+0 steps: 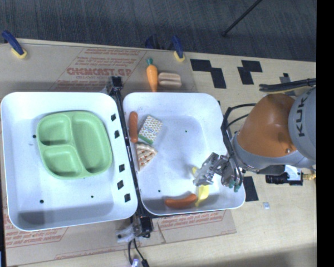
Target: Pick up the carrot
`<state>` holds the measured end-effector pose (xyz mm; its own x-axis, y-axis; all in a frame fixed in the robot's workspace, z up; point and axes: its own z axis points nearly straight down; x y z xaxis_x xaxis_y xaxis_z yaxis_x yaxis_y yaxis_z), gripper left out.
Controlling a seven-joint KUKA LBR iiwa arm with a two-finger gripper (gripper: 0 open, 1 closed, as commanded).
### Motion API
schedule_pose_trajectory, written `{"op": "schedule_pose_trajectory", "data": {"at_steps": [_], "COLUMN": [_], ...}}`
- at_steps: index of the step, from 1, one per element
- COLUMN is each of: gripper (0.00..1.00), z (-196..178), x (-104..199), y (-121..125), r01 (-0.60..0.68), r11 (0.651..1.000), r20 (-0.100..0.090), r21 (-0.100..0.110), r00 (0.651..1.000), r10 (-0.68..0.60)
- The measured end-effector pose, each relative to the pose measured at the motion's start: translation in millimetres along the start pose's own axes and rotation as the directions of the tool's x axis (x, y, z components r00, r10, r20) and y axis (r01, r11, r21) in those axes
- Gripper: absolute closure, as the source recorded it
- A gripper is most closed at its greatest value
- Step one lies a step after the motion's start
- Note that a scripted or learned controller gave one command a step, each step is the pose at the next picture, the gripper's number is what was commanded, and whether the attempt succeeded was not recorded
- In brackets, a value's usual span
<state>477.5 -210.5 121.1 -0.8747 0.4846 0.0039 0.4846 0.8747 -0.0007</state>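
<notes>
a cardboard-topped bench [250, 232] carries two white bins side by side, dark floor beyond it. nearest us in the right bin [181, 135], along its front wall, lies an orange-red sausage [181, 201], and a small yellow piece [202, 193] touches its right end. just above that, the pincer [205, 174] is down inside the bin at the front right, right over the yellow piece; whether it is released or clenched, can't tell from here. behind it the arm [270, 135] comes in from the right, orange band showing. further in, by the bin's left wall, a waffle piece [145, 157], a patterned packet [151, 128] and a second sausage [133, 126] standing lengthwise. the left bin [19, 149] holds a green divided tray [75, 143]. farthest off, the carrot [151, 76] sits outside on the bench behind the right bin, green top pointing away, a bun [170, 80] just beside it, well apart from the pincer.
</notes>
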Motion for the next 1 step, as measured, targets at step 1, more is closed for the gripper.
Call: {"op": "schedule_pose_trajectory", "data": {"at_steps": [1], "gripper": [1.0], "z": [-140.0], "x": [0.1], "y": [-1.3], "r01": [-0.117], "r11": [0.993], "r20": [0.007], "r21": [0.0], "r00": [0.993], "r10": [0.117]}}
